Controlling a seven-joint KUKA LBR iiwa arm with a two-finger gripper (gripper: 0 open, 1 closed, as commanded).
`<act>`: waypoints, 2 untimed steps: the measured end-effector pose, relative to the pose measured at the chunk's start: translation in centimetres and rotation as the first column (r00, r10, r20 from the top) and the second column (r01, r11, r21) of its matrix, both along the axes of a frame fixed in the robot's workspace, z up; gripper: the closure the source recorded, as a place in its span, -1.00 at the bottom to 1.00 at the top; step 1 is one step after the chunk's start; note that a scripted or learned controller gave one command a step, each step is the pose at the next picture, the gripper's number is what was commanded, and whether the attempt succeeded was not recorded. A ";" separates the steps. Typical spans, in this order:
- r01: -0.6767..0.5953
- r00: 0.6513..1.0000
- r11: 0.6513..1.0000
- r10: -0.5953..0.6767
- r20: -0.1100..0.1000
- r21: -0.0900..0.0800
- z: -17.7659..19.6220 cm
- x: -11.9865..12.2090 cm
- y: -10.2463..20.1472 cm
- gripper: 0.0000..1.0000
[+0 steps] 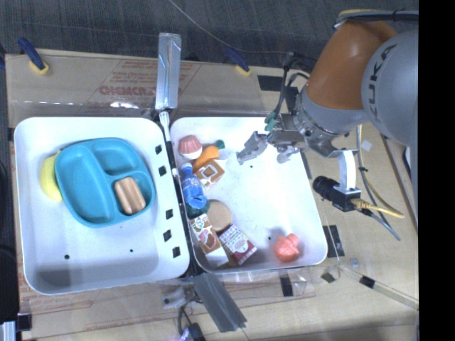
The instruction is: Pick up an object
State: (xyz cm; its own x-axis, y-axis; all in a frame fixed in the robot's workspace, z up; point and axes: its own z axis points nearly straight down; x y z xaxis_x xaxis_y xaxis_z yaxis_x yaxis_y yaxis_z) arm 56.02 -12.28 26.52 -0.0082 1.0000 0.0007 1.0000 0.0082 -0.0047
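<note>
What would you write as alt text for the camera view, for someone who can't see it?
A grey and orange robot arm reaches in from the right, its open gripper empty above the right white bin, which holds toy foods, a small blue bottle and snack cartons. The left white bin holds a blue divided tray carrying a hot dog bun.

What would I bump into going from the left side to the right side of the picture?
Yellow banana → blue tray → hot dog → blue bottle → pink toy → gripper.
</note>
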 end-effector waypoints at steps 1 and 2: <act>-0.097 0.995 0.995 0.097 0.020 -0.003 -14.8 3.8 1.5 -1.00; -0.273 0.962 0.962 0.273 0.002 0.001 -14.2 -5.0 -0.3 -1.00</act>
